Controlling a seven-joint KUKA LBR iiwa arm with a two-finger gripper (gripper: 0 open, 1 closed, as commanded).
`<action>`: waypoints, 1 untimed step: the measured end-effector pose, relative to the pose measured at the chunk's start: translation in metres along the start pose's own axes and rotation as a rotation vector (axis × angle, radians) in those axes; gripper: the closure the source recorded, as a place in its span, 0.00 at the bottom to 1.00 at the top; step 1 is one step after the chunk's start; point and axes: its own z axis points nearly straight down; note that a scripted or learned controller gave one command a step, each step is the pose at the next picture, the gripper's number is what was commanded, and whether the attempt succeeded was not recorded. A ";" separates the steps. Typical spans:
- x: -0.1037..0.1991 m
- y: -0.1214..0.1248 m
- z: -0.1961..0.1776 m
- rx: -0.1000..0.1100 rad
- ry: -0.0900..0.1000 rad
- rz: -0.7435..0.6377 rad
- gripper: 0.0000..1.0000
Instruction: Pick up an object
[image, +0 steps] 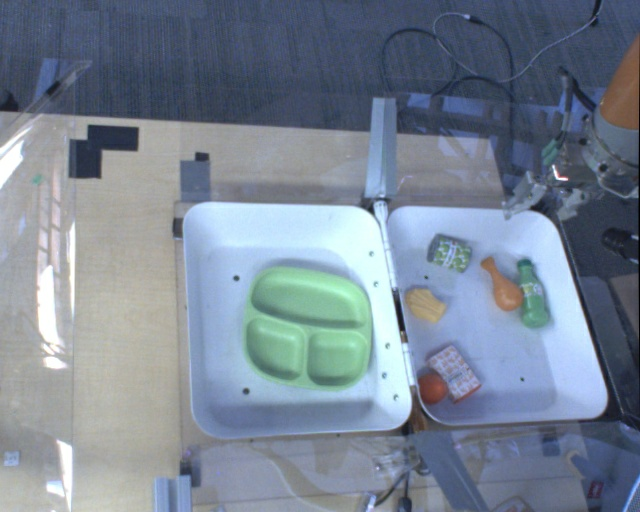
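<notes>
The right bin (560, 400) holds several small objects. Among them are a green can (450, 252), an orange gourd-shaped toy (500, 285), a green bottle (532, 293), a yellow piece (426, 304), a red-and-white box (455, 370) and a red ball (432, 388). My gripper (545, 197) hangs over the far edge of this bin, near its right corner. It is open, with nothing between its fingers. It stands behind the can and the bottle and touches neither.
The left bin (215, 300) holds a green divided plate (305, 325). A metal post (381, 150) stands behind the gap between the bins. Cables (450, 70) lie on the floor behind the bench.
</notes>
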 end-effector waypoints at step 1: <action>0.002 -0.009 0.140 -0.004 -0.001 -0.167 0.00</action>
